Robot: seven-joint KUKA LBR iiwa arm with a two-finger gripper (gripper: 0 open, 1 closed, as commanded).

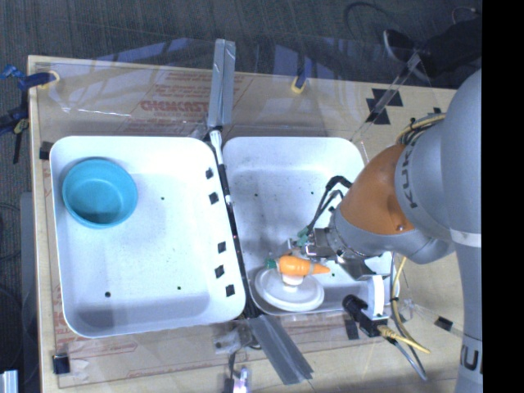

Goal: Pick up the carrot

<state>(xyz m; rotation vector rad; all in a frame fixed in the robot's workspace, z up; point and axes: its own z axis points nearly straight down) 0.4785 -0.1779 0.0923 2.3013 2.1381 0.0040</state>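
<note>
The carrot point(296, 266) is small and orange with a green tip at its left end. It lies level over a white plate point(278, 295) at the front edge of the right bin point(270, 170). My gripper point(309, 248) is directly above and behind the carrot, close enough to touch it. The orange-banded wrist hides where they meet, so a grasp is not visible.
A blue bowl point(100, 191) sits in the back left corner of the left bin point(164, 285). The divider between the bins runs just left of the plate. The arm covers the right bin's right side.
</note>
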